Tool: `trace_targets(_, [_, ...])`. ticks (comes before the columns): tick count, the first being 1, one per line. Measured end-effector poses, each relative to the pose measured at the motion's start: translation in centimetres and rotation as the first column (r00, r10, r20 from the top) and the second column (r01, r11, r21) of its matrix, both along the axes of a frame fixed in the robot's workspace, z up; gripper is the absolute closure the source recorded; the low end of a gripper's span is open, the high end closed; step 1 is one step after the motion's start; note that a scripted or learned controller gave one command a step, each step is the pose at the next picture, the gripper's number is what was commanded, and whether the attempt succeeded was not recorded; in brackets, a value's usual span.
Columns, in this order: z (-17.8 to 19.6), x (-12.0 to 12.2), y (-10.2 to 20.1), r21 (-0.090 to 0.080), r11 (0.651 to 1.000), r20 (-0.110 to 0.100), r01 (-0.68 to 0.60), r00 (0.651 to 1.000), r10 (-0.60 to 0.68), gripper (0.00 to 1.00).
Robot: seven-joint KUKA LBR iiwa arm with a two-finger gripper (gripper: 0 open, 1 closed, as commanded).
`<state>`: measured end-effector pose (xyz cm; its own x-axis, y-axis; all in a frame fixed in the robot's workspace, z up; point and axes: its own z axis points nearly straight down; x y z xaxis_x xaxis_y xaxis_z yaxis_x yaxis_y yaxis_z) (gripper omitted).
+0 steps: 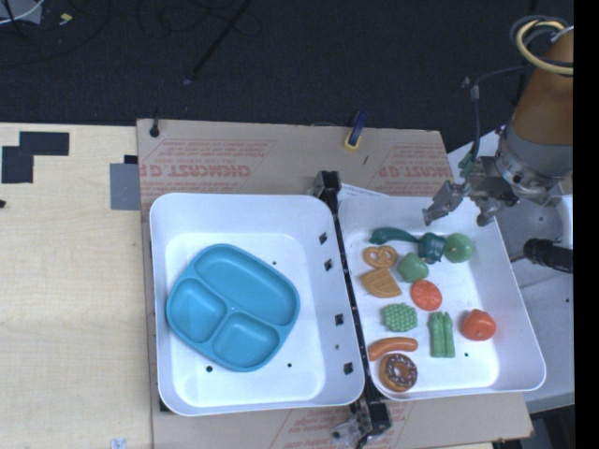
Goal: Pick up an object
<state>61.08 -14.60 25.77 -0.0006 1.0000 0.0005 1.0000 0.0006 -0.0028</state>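
Observation:
The right bin [505, 363] holds several toy foods: a teal piece [412, 239], a pretzel [380, 257], two green balls [459, 248] [413, 267], an orange wedge [382, 283], a red-orange round [426, 295], a green bumpy piece [400, 317], a green stalk bundle [441, 334], a tomato [478, 325], a sausage [391, 347] and a donut [400, 372]. My gripper [460, 208] hangs open above the bin's far right part, a little beyond the green ball, with nothing between its fingers.
The left bin [187, 215] holds a blue divided plate [233, 305]. A black divider clip [329, 187] sits between the bins. A blue-and-yellow clamp [355, 131] stands at the cardboard's far edge. The arm's orange band [545, 101] rises at the right.

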Motion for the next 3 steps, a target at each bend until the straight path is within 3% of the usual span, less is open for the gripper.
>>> trace_targets(3, [-14.1, -0.2, 1.9, 0.001, 1.000, -0.003, 0.001, 1.000, -0.001, 0.00])
